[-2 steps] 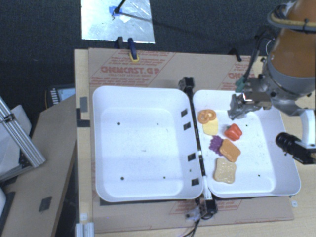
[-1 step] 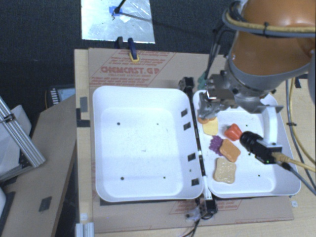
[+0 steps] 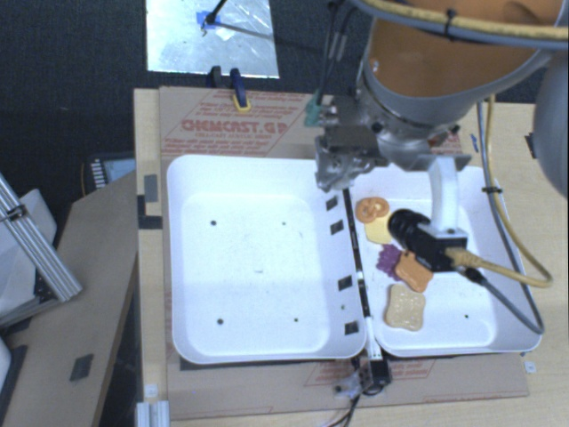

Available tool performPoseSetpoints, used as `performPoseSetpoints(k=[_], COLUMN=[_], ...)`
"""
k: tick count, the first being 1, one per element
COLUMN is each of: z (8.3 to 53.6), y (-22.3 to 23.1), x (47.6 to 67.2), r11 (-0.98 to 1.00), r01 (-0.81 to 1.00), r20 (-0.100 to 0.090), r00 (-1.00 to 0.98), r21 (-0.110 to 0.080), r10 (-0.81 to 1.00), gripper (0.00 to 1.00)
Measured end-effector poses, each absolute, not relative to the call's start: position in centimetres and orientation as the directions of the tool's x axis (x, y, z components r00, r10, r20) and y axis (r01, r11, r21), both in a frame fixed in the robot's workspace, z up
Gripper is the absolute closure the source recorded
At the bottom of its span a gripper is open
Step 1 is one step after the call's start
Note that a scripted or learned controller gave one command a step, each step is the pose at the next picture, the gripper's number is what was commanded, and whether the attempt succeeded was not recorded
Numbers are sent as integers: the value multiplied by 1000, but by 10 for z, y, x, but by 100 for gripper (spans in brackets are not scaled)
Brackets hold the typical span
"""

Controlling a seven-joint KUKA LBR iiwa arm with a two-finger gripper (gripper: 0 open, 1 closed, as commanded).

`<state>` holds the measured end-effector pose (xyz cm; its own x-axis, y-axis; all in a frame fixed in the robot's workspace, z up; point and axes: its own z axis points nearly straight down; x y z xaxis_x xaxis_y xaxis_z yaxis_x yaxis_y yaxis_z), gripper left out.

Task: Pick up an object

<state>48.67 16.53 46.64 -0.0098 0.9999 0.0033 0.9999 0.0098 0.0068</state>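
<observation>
The arm [image 3: 444,52] reaches in from three o'clock and hangs over the upper part of the bins, its bulk covering much of the right bin's [image 3: 498,327] twelve o'clock end. The pincer [image 3: 338,169] sits low near the divider between the two bins, at about the eleven o'clock corner of the right bin; whether it is released or clenched I cannot tell from this slanted look, and nothing is seen held in it.

The candidates for picking all lie in the right bin: a pretzel-like orange piece [image 3: 372,209], a pale yellow piece [image 3: 379,230] just below it, a purple piece [image 3: 388,258], an orange wedge [image 3: 413,273] and a tan toast-shaped piece [image 3: 405,309] toward six o'clock. A black cylinder [image 3: 418,231] on the arm's mount hangs above them.

The left bin [image 3: 249,256] holds no objects.

By my judgement the task is at its start: no object is lifted, every piece rests on the bin floor, and the descent, the grasp and the lift all remain.
</observation>
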Motion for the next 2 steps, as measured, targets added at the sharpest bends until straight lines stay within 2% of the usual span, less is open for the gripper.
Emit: performPoseSetpoints(k=[1,2], z=[515,302], y=[206,217], x=[486,485], r11=[8,1], r01=[1000,1000], r20=[3,-5], r00=[-8,-1], r21=[6,-12], r10=[1000,1000], gripper=[100,100])
